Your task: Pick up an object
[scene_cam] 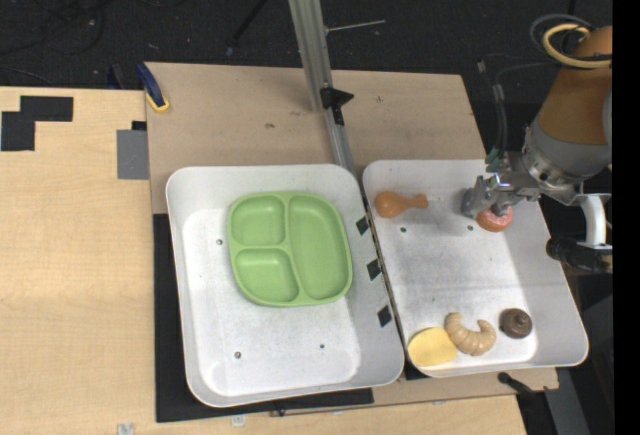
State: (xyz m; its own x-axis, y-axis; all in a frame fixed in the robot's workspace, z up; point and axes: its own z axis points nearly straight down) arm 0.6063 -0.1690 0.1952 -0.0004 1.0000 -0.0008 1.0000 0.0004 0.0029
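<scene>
Gripper (487,201) low at upper right, over the pink piece (494,218); can't tell its fingers' state; centre first, squeeze, then lift straight.

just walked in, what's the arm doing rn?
The arm's gripper is down in the right bin, at its far right side, right over a small pink-red object. Whether it has a grip on it can't be told from here. An orange drumstick-shaped toy, a croissant, a yellow piece and a brown donut lie loose there. The left bin holds a green divided plate.
</scene>
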